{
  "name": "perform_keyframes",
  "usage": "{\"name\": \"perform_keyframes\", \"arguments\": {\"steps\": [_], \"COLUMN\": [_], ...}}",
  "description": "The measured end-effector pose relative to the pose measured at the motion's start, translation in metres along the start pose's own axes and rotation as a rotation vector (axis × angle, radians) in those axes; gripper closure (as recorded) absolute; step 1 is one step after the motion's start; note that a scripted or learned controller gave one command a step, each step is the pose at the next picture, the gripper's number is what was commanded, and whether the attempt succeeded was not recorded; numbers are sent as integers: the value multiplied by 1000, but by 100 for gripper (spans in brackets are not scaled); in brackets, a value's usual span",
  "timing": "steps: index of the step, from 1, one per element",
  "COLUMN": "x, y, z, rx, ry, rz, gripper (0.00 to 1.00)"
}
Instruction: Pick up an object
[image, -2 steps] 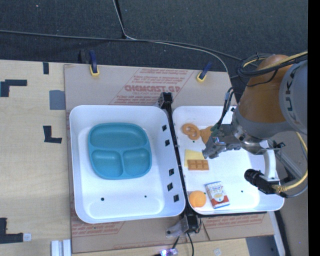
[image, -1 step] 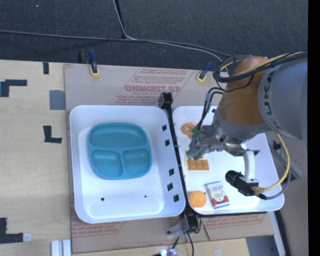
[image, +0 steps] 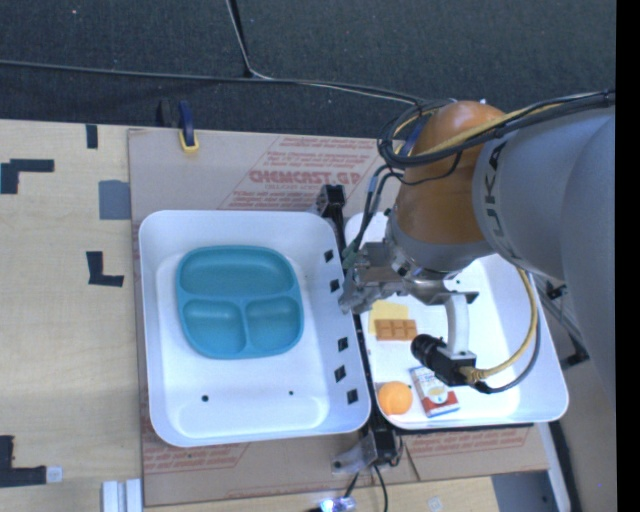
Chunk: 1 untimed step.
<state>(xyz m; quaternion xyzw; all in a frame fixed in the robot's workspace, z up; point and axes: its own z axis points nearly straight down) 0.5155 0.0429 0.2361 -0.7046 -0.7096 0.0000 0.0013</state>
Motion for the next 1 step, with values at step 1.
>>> {"name": "perform_keyframes", "arguments": {"steps": [1], "x": [45], "y": [4], "z": [3], "rx": [1], "ry": [-1], "rz": [1], "gripper": [100]}}
